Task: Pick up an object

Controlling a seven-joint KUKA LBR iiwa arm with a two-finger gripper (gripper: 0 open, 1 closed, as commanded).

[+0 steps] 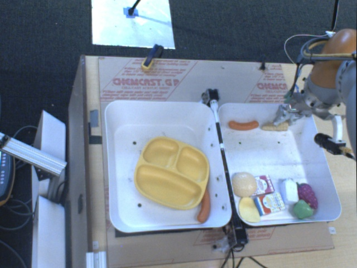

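My gripper [283, 116] is low over the far right corner of the right bin [290, 149], right above a small tan food piece [274, 127] that lies on the bin floor. It looks to be touching or almost touching that piece. An orange sausage [244, 125] lies just left of it. Along the bin's near edge are a pale bun [244, 183], a yellow disc [247, 211], two red-and-white cartons [270, 202], a white block [289, 190], purple grapes [307, 195] and a green pepper [302, 209].
The left bin [125, 149] holds a yellow divided tray [172, 172] and a second sausage [204, 206] at the tray's near right corner. A black divider bar [221, 149] runs between the bins. The arm [329, 77] stands over the right bin's far right rim.
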